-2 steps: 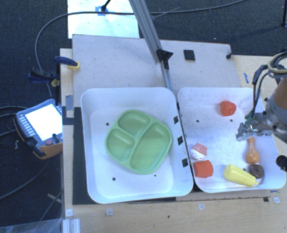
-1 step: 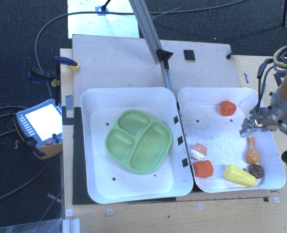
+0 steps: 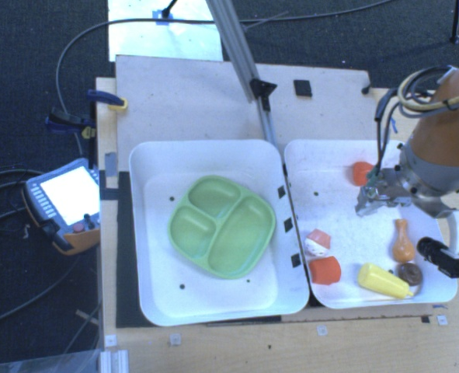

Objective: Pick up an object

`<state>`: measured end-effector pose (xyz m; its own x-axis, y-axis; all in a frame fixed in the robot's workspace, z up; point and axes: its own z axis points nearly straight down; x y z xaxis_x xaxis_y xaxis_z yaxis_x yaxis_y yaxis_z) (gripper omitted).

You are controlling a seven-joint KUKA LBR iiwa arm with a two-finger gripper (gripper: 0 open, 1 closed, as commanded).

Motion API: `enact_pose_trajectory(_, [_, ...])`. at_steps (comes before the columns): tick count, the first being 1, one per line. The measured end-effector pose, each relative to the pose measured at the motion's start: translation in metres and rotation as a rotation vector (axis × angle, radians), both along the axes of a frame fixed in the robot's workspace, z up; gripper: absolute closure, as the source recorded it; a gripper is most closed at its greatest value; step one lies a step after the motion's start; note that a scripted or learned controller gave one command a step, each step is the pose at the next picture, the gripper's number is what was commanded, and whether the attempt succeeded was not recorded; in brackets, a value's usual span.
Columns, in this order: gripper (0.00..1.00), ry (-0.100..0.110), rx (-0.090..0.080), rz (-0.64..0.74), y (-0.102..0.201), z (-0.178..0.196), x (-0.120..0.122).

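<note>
**Arm poised over the right bin, nothing yet lifted**

Dark carpet with trailing cables surrounds a pale wooden bench (image 3: 213, 103) carrying two shallow white plastic bins. On the left, one bin (image 3: 147, 286) holds a light green divided plastic plate (image 3: 223, 226). Its neighbour, the right bin (image 3: 322, 162), holds the small candidates: a round orange ball (image 3: 360, 172) near the far side, a slim orange bottle-shaped toy (image 3: 403, 242), a yellow oblong block (image 3: 384, 280), a small dark brown round piece (image 3: 409, 273), a red-orange cylindrical cup (image 3: 325, 270) and a small white-and-red toy (image 3: 317, 242) near the dividing wall.

From the right, the grey two-finger gripper (image 3: 371, 199) hangs over bare floor just beside the orange ball, with nothing visibly between its fingers. Whether they are spread or pressed together I cannot tell.

By my reading this is the approach step: no object is chosen for certain, though the ball lies nearest. Next, the tool probably needs centring over one item, then descending squarely so both fingers straddle it; a round ball may roll off.
</note>
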<state>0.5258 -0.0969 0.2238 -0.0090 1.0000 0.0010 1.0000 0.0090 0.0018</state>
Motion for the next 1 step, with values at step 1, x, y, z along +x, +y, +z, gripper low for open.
enact_pose_trajectory(1, [1.00,-0.001,0.001,0.002,0.0571,0.0060,0.0146])
